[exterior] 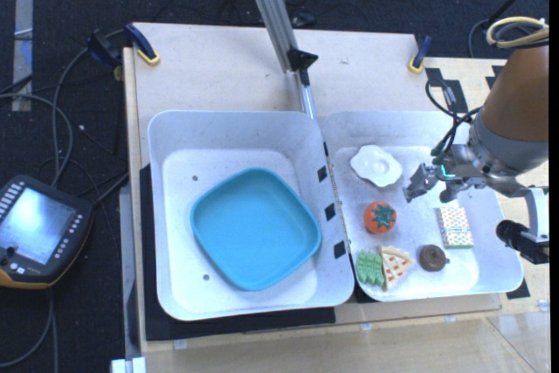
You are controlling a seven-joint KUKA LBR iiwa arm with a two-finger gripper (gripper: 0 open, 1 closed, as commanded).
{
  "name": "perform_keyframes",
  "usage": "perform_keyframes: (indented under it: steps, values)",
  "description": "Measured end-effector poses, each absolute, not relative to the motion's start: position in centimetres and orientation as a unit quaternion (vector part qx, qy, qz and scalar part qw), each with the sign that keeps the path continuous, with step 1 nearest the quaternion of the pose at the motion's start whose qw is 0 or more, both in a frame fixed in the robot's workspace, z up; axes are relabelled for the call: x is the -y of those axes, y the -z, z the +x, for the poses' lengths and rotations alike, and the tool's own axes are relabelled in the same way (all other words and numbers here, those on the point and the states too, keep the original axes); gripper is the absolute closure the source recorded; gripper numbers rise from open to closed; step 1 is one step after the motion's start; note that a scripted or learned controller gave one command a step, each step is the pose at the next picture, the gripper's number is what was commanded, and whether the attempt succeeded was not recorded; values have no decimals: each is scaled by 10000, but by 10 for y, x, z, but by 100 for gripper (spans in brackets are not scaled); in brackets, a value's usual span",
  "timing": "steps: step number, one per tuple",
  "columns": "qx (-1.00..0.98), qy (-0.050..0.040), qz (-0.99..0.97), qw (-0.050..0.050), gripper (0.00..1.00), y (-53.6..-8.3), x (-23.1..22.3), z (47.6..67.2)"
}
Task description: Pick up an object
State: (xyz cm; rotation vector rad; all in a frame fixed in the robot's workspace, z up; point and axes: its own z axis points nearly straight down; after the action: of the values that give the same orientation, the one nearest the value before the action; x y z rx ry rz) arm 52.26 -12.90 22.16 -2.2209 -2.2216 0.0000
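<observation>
Red tomato (380,217) lies in the right bin (500,277), just below and left of the tool (420,184), untouched. Whether the tool is open cannot be told. Nothing is lifted; descent, grasp and lift remain.

A single grey robot arm enters from three o'clock, its orange band bulking large near the edge. The wrist angles down and toward nine o'clock, ending in a dark two-finger tool (420,185). Black cables loop along the wrist, with a small teal light just behind the tool.
</observation>
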Motion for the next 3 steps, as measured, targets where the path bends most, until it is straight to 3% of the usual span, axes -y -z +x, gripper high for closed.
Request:
perform_keyframes:
  steps: [1, 3]
  values:
    - [7072, 0, -7070, 2, 0, -222, 129, 523]
    - [7078, -3, -7064, 6, 0, -105, 126, 536]
